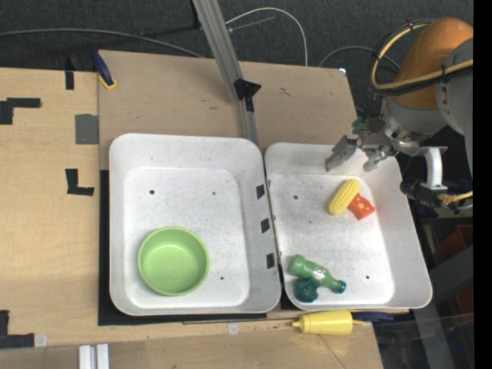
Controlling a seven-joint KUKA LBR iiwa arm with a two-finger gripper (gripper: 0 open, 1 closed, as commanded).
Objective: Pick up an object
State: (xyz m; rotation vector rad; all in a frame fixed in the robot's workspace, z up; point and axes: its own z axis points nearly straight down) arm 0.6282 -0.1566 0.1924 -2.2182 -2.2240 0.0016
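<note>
At upper right, the gripper (356,158) hangs with fingers apparently spread and empty above the yellow corn (343,196).

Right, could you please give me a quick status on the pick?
Claw open, holding nothing, above right bin's far edge. Yellow corn and orange block just below it, touching. Nothing in the way.

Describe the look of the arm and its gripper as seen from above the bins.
The arm is grey with a rounded orange band above the wrist. A thin yellow-and-black cable loops around that orange part. The gripper is metallic grey, with two slim jaws. Something white sits on the arm's body just behind the gripper.
</note>
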